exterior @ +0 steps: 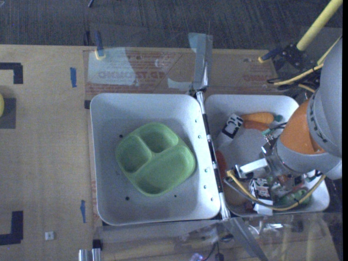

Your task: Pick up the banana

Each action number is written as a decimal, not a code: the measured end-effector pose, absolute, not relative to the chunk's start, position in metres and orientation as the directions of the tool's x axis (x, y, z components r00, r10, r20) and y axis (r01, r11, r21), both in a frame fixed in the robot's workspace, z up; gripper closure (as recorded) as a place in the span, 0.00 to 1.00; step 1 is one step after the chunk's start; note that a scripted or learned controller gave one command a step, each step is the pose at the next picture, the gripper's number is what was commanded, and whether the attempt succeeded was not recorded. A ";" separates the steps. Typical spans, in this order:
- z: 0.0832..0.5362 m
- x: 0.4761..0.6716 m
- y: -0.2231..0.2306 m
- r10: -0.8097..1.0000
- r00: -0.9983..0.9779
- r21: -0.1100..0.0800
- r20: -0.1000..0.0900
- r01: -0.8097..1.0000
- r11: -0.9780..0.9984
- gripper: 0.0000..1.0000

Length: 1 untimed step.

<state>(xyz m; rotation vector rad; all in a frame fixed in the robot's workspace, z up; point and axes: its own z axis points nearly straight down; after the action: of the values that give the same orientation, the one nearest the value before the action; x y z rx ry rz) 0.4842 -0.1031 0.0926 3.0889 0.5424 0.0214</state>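
Two bins: left bin point(103, 145) holds one green plate point(155, 157). Gripper point(266, 189) sits low in crowded right bin point(255, 103); grip state cannot be told.

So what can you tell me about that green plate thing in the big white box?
The green plate is a pale green divided tray that looks like smooth plastic. It has rounded corners and three hollows: two small ones side by side at the far end and one long one nearer the camera. It lies flat and turned at a slant, near the middle of the left white bin, resting on the bin's floor. Nothing sits in its hollows, and nothing else touches it.
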 end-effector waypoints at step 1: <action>0.101 0.483 -0.102 0.341 0.940 0.002 0.008 0.341 -0.940 1.00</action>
<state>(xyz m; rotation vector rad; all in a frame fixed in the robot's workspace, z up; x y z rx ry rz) 0.4826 -0.1024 0.1009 3.0933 0.5437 0.0123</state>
